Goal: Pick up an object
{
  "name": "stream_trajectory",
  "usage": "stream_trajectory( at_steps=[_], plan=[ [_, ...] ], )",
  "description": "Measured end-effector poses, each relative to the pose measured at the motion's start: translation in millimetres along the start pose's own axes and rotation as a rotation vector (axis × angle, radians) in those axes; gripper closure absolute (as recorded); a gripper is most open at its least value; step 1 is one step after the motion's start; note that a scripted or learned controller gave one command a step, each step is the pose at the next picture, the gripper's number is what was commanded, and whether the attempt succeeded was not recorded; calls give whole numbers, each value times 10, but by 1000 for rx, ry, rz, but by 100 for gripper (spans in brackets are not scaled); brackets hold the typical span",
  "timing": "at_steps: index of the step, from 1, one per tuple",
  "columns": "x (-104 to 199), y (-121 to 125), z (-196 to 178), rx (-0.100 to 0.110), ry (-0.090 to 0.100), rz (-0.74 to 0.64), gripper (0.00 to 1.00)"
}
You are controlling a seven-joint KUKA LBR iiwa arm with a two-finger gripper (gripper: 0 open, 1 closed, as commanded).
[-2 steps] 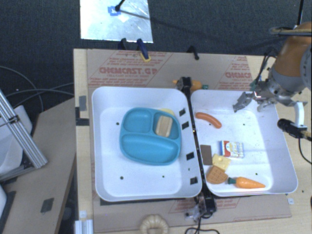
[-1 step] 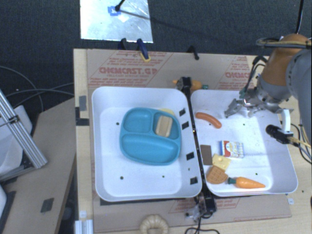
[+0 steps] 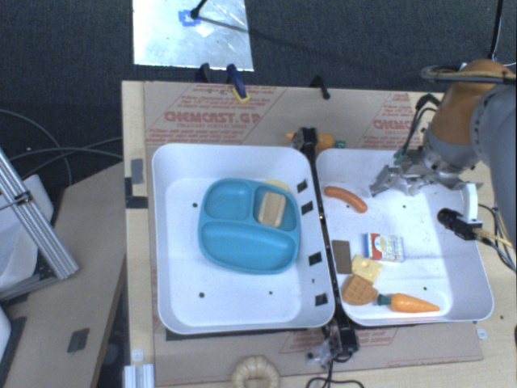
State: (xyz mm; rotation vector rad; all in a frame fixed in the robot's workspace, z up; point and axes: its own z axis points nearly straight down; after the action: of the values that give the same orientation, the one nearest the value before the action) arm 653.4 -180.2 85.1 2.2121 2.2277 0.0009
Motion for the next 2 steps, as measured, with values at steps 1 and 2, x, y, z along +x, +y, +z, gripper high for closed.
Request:
stream_trajectory(
  at_steps=[1,2],
  plan=[
    [-3,15,-124,-5,-1,-2,100],
    [22,-31,-583,-3,0,2,100]
  ],
)
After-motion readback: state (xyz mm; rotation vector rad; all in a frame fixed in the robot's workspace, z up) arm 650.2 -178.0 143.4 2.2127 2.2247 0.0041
